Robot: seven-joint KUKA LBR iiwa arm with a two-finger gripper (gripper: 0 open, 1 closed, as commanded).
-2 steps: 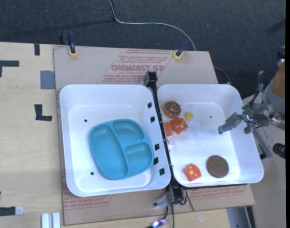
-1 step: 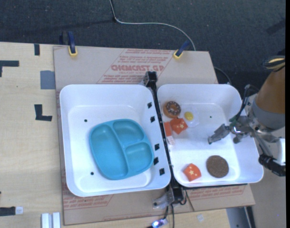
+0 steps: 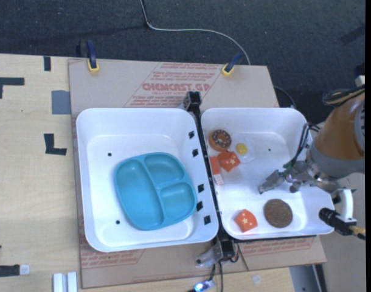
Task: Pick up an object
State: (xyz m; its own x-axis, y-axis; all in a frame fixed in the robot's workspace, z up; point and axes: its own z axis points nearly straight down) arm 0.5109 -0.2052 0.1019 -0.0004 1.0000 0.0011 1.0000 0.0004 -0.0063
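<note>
Camera view, front to back. Nearest the camera, at the bench's front edge, a dark clamp fitting (image 3: 217, 252) sits where the two white bins meet. The left bin (image 3: 91, 163) holds a blue sectioned plate (image 3: 155, 189), lying flat and slightly turned, its three compartments bare. The right bin (image 3: 258, 117) holds five small things: an orange block (image 3: 246, 220) near the front wall; a round brown disc (image 3: 277, 213) just beside it toward the arm; a red-orange block with a pale star mark (image 3: 227, 162) close to the divider; a chocolate-glazed doughnut (image 3: 221, 139) behind that block; and a small yellow piece on a pale base (image 3: 242, 149) next to the doughnut. The arm (image 3: 337, 142), grey with an orange band, enters from the right over the right bin's far corner. Its gripper (image 3: 281, 183) hangs low above bare bin floor, behind the brown disc and well apart from the star block; the fingers stand parted and nothing lies between them. No object blocks the space between the gripper and the disc. Under both bins lies a printed cardboard sheet (image 3: 173, 87), pinned at its back edge by two clamps, blue and yellow (image 3: 91, 59) (image 3: 232, 64). A thin cable (image 3: 191, 30) trails over the dark floor behind.
</note>
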